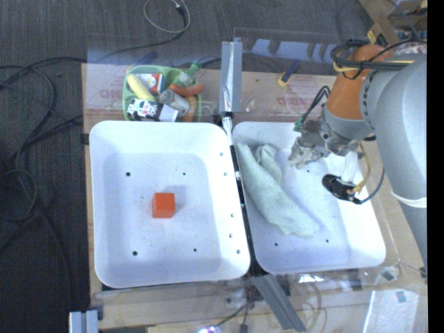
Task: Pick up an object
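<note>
The gripper [302, 155] hung over the far side of the right bin [347, 252], just past the top end of a pale green cloth [277, 193]. It held nothing, and whether it was open or closed could not be told.

The cloth lay crumpled in a long strip from the bin's back left down to its middle. It looked soft, floppy and light. It would likely sag and bunch when lifted, so a pinch on a raised fold near the top seemed the best place to take hold.

A small orange block [164, 205] sat alone in the middle of the left bin [111, 262]. It looked hard, square and light, with flat sides that would be easy to squeeze.

Both bins were smooth white plastic with rounded corners.
</note>
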Robot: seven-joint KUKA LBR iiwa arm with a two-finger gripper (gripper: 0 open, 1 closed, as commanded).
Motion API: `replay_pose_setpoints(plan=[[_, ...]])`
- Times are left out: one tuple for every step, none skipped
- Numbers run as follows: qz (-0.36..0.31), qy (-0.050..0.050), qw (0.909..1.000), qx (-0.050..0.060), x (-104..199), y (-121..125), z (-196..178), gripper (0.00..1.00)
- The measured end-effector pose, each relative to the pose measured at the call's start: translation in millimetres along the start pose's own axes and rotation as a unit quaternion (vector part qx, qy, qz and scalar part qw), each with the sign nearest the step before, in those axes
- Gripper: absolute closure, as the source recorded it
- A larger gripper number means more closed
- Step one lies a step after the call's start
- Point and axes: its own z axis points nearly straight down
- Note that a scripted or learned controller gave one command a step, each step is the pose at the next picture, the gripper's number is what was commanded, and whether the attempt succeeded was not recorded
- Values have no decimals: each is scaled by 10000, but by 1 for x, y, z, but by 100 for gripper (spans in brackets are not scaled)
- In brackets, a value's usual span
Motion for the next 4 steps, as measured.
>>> replay_pose_setpoints(plan=[[0,-2,10000,1,0,0,0,0],[0,-2,10000,1,0,0,0,0],[1082,7,9941,4,-51,15,-53,0],[380,4,9993,0,3,23,11,0]])
